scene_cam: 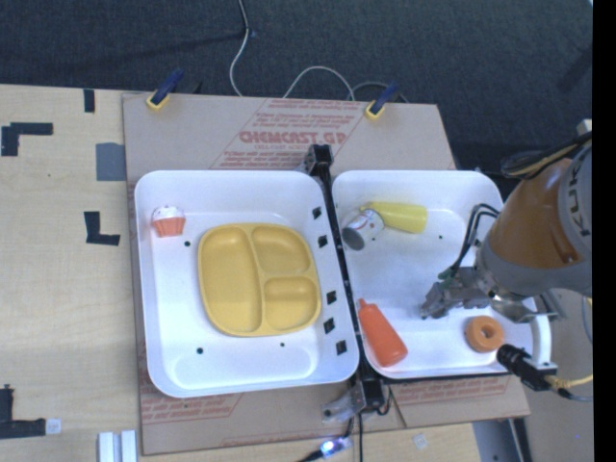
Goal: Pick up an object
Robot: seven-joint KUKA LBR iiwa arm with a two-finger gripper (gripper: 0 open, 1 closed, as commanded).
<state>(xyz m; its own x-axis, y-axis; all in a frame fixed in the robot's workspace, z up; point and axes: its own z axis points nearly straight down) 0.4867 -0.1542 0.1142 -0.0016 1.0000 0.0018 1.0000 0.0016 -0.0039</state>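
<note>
Right bin point(385, 186): orange bottle point(382, 334), yellow bottle point(391, 218), doughnut point(483, 334). Gripper point(441, 299) low over bare floor, nothing visibly between the fingers; jaw state cannot be told. Step: approach. Next: line up over one item.

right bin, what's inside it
The right bin holds a yellow bottle with a silver cap near its far left, an orange bottle at its near left, and an orange ring near right. The gripper covers the floor beneath it.
</note>
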